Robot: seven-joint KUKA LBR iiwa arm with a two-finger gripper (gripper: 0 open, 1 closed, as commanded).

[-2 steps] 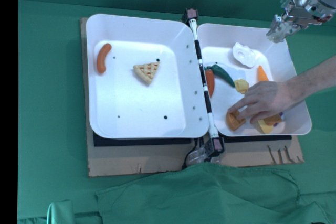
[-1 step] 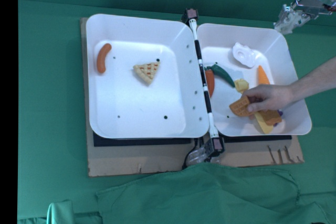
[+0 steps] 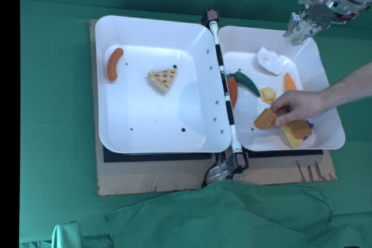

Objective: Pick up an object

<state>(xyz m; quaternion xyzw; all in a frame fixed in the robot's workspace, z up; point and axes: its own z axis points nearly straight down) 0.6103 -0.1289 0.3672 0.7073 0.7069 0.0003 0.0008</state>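
Round brown waffle (image 3: 265, 119) in right bin (image 3: 329, 99), under person's hand (image 3: 299, 106). Hand hides yellow piece. Tool (image 3: 299, 29) above bin's far edge; can't tell its grip.

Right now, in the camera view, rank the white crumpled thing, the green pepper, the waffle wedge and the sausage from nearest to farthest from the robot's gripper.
1. White crumpled thing, right bin, just below-left of the gripper.
2. Green pepper, right bin, near the divider.
3. Waffle wedge, middle of the left bin.
4. Sausage, far-left side of the left bin.
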